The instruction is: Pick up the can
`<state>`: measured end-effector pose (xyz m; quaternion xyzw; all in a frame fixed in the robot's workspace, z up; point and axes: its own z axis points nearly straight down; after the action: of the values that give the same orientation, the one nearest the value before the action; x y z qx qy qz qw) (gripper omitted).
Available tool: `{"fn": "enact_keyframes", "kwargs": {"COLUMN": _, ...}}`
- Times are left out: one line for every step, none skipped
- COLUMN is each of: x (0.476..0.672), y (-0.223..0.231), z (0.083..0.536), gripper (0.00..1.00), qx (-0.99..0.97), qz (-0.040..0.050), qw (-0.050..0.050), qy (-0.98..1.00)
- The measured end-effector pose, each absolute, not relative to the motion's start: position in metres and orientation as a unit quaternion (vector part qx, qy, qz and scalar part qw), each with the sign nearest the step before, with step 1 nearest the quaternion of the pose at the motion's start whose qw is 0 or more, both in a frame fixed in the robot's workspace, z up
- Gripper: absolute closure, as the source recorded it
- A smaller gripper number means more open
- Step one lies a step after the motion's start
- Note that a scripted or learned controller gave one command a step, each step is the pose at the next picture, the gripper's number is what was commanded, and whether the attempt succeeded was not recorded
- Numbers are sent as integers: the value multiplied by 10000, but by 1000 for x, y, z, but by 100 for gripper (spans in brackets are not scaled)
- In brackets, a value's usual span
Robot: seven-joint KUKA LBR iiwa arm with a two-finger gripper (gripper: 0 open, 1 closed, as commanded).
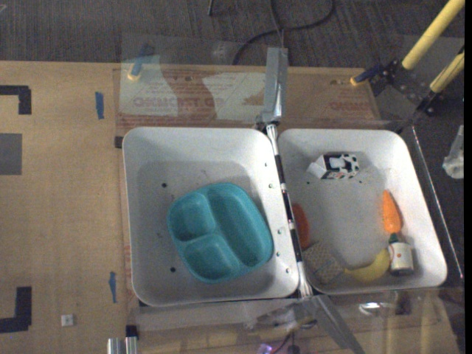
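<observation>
worktop [59,198]: tan board, two white bins | left bin [147,153]: teal divided plate [219,231] | right bin [413,168]: can [400,257] upright, lower right, touching banana [369,268], below carrot [391,212]; black-and-white carton [340,165] at top | pincer: state cannot be told

Can [401,257] beside banana [368,269] (right bin [420,198]).

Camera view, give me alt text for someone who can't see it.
Two white bins sit side by side: the left bin holds a teal divided plate; the right bin holds a small can beside a banana, a carrot and a black-and-white carton.
</observation>
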<state>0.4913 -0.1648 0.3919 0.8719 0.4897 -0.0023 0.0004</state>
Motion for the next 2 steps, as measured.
{"fn": "enact_keyframes", "kwargs": {"x": 535, "y": -208, "z": 432, "gripper": 100, "qx": 9773, "qz": -22, "qw": 5, "qy": 2118}}
{"fn": "enact_keyframes", "kwargs": {"x": 552, "y": -220, "z": 433, "gripper": 100, "qx": 9942, "qz": -21, "qw": 4, "qy": 1074}}
